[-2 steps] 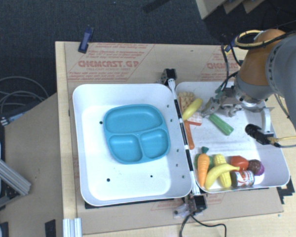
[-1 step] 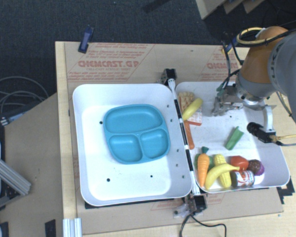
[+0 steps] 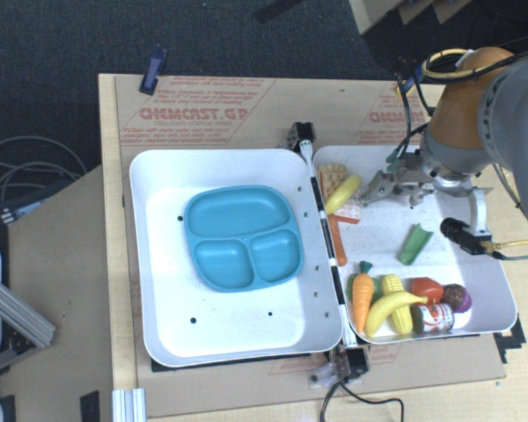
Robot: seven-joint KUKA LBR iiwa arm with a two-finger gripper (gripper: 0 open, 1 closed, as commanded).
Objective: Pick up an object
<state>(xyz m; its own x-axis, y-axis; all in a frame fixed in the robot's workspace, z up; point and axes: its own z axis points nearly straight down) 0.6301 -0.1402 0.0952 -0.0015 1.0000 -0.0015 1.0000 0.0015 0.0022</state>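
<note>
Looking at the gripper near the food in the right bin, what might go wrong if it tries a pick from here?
1. The gripper sits low beside the yellow piece and the waffle, close to the bin wall; it could bump that wall.
2. The carrot, corn and banana lie packed together, so one could drag its neighbours.

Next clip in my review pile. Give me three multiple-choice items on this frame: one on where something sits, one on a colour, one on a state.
1. Where does the blue divided plate lie?
A. in the left bin
B. in the right bin
C. on the bare bench

2. What colour is the carrot near the right bin's front-left corner?
A. purple
B. orange
C. white

3. How does the green piece in the right bin stand relative to the gripper?
A. clamped between its fingers
B. lifted above the bin
C. lying apart on the bin floor

Answers: 1 A, white floor of the left bin surrounds the plate; 2 B, its body is orange; 3 C, bare white floor lies between them.
</note>
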